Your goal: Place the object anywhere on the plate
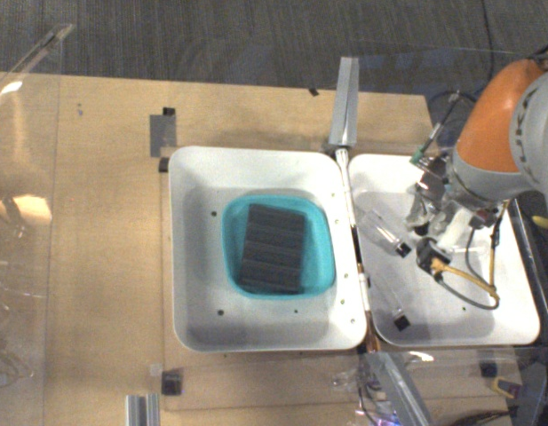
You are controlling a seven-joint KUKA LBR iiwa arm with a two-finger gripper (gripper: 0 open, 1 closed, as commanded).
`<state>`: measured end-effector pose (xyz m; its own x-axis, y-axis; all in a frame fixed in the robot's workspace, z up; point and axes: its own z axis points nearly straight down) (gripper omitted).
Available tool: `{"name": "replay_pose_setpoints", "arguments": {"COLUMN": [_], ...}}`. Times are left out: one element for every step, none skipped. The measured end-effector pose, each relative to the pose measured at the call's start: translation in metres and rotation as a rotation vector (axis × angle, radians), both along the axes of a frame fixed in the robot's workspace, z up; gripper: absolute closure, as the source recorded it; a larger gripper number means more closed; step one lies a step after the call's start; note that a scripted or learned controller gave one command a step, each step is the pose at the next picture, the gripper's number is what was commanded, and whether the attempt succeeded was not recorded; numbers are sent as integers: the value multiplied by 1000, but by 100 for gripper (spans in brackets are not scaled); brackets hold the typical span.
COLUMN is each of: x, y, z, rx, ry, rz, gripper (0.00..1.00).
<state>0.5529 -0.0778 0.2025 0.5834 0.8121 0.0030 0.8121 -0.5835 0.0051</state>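
Ribbed dark block (274, 248) lies flat on the glossy teal, rounded-square plate (321, 254) in the left bin (194, 238). Gripper (429, 238) over the right bin (513, 313), grip state: cannot tell.

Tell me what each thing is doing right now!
Block: dark and ridged, lying flat on the plate.
Plate: turquoise, squarish, sitting in the left bin.
Left bin: white, holds the plate and block.
Right bin: white, the arm is above it.
Arm: grey and orange, reaching in over the right bin.
Gripper: pointing down over the right bin, away from the block.
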Motion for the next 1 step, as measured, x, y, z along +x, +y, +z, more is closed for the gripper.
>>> {"name": "replay_pose_setpoints", "arguments": {"x": [-27], "y": [66], "z": [9], "rx": [2], "ry": [4], "rz": [79], "gripper": [100]}}
